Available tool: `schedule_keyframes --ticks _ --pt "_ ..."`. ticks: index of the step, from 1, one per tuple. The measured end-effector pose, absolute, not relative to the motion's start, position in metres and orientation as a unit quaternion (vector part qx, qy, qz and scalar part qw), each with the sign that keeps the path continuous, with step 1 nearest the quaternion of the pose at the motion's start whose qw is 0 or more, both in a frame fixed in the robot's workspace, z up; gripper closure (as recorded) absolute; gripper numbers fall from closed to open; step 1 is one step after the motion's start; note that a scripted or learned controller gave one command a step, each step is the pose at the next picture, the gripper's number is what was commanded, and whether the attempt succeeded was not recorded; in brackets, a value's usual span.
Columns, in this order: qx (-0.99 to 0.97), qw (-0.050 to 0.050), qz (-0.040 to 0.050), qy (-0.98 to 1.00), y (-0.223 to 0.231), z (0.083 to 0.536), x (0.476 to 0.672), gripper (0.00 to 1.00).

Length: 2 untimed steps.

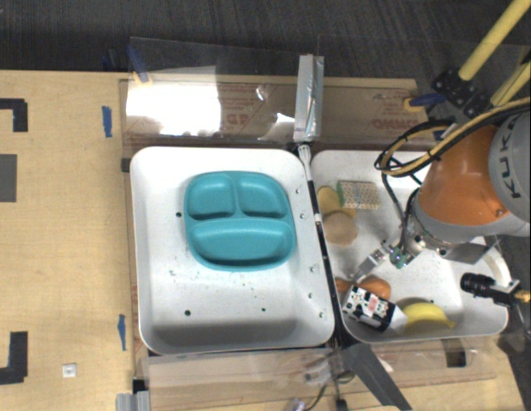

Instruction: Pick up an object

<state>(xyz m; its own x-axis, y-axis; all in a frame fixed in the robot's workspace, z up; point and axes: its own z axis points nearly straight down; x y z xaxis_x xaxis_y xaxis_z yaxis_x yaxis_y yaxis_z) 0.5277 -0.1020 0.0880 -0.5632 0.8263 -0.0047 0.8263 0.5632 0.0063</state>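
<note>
From the camera above the bench, the arm (pixel 471 187) is reaching in from the right, its orange band sitting over the right bin (pixel 471 311) and its wrist angling down and to the left. The hand (pixel 387 258) is hanging low at the middle of that bin, and whether it is released or clenched I cannot tell; nothing is showing in its grip.

The things it could pick are all lying in this right bin. Nearest is an orange ball (pixel 376 288), sitting just below and slightly left of the hand, partly tucked behind a black and white box (pixel 369 307) that is lying toward the bin's near edge. A banana (pixel 424 314) is resting to the right of that box, its long axis running roughly left to right along the near wall. Farther up and left of the hand, a tan round piece (pixel 340 227) is sitting against the divider, with a yellowish round thing (pixel 328 199) just above it and a speckled pad (pixel 360 194) beside that.

The left bin (pixel 163 306) is carrying a teal divided plate (pixel 240 218), well apart from the hand and across the divider.

Judging from this, the orange ball is the likeliest target: a short drop down and left would be bringing the hand onto it, though the box touching it may be crowding the approach.
</note>
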Motion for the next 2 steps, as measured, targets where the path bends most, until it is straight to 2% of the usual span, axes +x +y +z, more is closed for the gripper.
schedule_keyframes --ticks 1,2 --pt "0.341 0.005 0.0015 0.94 -0.111 0.088 0.543 0.0" --pt "0.408 -0.027 -0.0117 0.913 -0.103 0.089 0.625 0.0"
